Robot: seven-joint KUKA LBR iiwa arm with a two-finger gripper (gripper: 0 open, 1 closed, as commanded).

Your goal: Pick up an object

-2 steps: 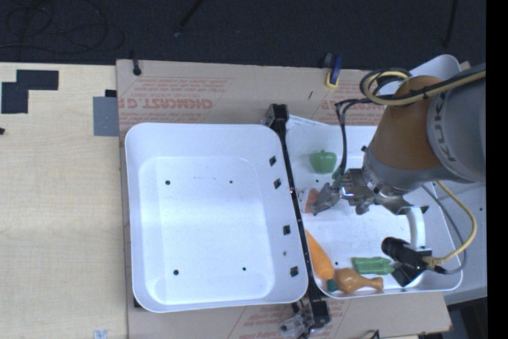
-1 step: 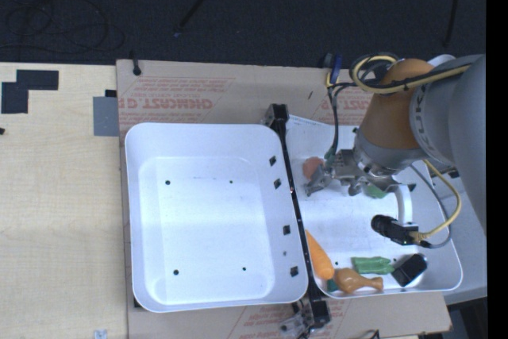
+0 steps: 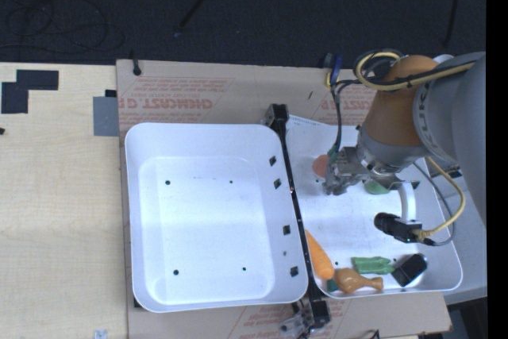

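My gripper (image 3: 336, 180) hangs low in the right bin (image 3: 361, 234), near its back left part. A small orange-red round object (image 3: 320, 165) lies just left of the gripper, partly hidden by it. A green object (image 3: 376, 187) peeks out to the gripper's right, under the wrist. Along the bin's front lie an orange carrot (image 3: 318, 255), a tan pear-shaped toy (image 3: 355, 280), a flat green piece (image 3: 371, 264) and a black block (image 3: 409, 269). Nothing is seen between the fingers.
The left bin (image 3: 208, 214) stands beside the right one, with a black divider rail (image 3: 290, 194) between them. Cables loop from the wrist down over the right bin, ending at a black connector (image 3: 396, 226). Cardboard lies under both bins.
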